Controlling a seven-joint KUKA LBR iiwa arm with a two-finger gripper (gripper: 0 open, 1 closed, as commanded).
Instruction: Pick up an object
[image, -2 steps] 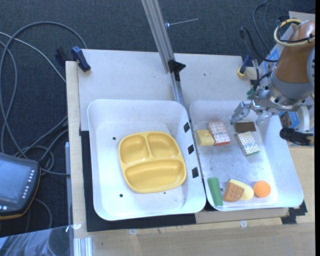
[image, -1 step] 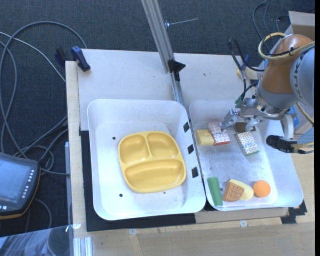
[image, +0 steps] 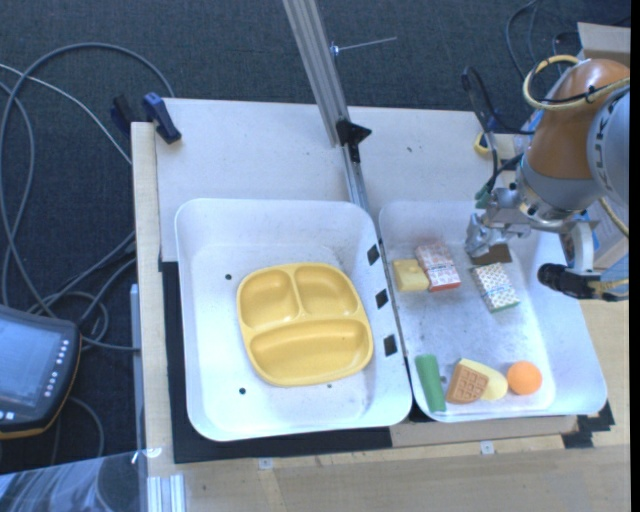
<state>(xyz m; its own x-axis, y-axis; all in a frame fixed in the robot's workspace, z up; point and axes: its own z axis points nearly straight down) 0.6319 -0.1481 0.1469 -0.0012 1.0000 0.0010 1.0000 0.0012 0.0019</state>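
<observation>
Gripper (image: 484, 240) low over the right bin (image: 560, 395), just above a patterned box (image: 497, 287); finger spread impossible to tell.

Pale bench (image: 260, 150), two white bins side by side, left bin (image: 200, 300), right bin (image: 575, 370)
</observation>
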